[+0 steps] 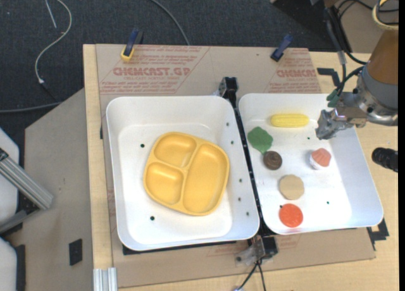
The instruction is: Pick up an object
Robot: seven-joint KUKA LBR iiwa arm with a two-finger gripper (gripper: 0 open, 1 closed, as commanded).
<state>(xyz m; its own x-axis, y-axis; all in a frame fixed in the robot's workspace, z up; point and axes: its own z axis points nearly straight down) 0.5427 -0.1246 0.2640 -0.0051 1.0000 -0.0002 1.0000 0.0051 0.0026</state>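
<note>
While the gripper (326, 125) hangs over the right bin (361, 182), these lines take the corn cob (289, 120) as the landmark.

Tool state: it hangs just to the right of the corn cob, above the bin floor; nothing is seen between its tips, and whether it is spread or pressed together I cannot tell.
Choices: the green piece (259, 138) lies just below-left of the corn cob; the brown disc (273, 160) below it; the pink-and-white piece (320, 158) below-right; the tan disc (292, 186) farther below; the orange disc (291, 215) farthest below.
Likely target: judging by nearness, the corn cob or the pink-and-white piece.
Doing it well: centre over one item, turn the wrist to close across the cob's narrow width, come straight down, then lift only once it is pinched.
Risk: the flat discs offer little to pinch; the cob may roll.
Left bin: the yellow tray (186, 173) sits well to the lower left of the corn cob.
</note>
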